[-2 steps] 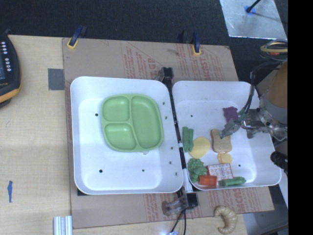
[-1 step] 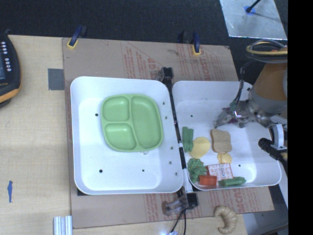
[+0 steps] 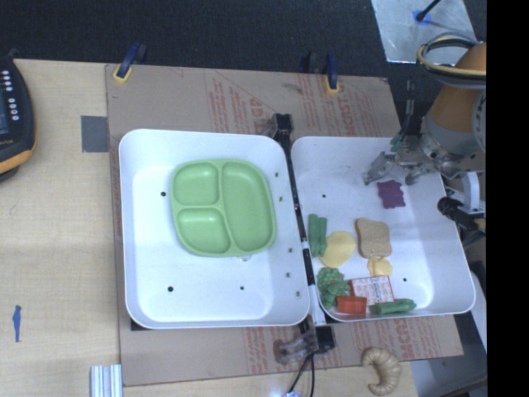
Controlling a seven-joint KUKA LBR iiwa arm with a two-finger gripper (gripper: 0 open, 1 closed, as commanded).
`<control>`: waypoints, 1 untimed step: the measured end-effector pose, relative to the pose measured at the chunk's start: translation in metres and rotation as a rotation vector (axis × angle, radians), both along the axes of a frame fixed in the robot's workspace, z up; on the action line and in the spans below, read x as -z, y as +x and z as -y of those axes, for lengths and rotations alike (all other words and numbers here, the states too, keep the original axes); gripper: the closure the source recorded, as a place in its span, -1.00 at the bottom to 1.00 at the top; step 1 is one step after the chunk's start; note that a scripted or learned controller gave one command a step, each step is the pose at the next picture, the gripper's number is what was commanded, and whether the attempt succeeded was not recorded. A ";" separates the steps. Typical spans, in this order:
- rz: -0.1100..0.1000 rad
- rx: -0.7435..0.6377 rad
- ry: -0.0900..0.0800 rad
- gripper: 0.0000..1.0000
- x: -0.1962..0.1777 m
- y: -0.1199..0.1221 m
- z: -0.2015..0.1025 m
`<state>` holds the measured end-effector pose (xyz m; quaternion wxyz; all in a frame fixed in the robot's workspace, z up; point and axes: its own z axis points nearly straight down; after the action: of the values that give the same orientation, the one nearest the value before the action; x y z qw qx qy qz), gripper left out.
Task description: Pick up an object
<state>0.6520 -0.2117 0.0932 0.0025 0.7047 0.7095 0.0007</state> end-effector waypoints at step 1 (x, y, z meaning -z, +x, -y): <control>-0.011 0.003 0.002 -1.00 0.001 -0.027 0.000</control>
<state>0.6253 -0.2114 0.0919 -0.0022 0.7057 0.7085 -0.0022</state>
